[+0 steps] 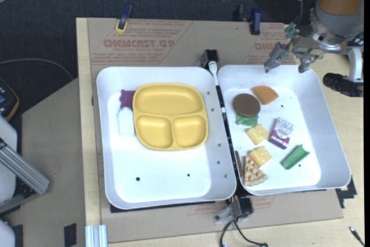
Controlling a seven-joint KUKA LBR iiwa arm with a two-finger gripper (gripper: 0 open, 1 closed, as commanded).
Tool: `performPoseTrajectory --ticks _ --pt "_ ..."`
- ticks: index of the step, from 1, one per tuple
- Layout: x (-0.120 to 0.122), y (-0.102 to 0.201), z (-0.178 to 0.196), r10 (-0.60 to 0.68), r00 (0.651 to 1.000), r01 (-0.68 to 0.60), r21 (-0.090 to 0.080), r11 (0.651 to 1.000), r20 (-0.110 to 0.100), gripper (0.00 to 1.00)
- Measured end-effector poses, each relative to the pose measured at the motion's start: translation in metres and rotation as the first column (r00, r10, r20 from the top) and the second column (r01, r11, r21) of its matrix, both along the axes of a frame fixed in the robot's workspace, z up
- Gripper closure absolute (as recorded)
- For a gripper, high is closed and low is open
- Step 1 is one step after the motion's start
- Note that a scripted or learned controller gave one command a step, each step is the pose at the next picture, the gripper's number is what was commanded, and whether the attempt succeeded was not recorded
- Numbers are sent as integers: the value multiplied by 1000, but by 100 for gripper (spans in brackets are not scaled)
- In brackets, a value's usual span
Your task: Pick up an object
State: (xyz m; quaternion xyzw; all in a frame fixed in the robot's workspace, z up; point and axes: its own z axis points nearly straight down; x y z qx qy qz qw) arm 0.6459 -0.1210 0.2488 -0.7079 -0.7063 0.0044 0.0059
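Objects for picking: a set of toy food pieces in the right bin (329,118).
- Brown round patty (246,104), toward the far left of the bin, with a green leaf piece (247,120) touching its near edge.
- Orange toast-shaped piece (265,94), just right of the patty.
- Two yellow cheese blocks: upper cheese block (257,134) and lower cheese block (259,155), mid-bin.
- Pizza slice (252,172), near left corner, touching the lower cheese block.
- Purple-and-white packet (281,132), centre right.
- Green stick (295,157), near right, lying at a slant.

Left bin (110,153): yellow divided tray (170,115), three compartments; a white bottle (125,122) and a purple item (126,98) lie against its left side.

Claw (285,63): released, fingers spread, grasping nothing; hangs above the far edge of the right bin, apart from all pieces.

Table (92,66): cardboard-topped, carrying both bins side by side.
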Motion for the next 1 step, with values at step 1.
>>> performPoseTrajectory --ticks 1 --pt "2 0 8 2 1000 -2 -2 1000 14 0"
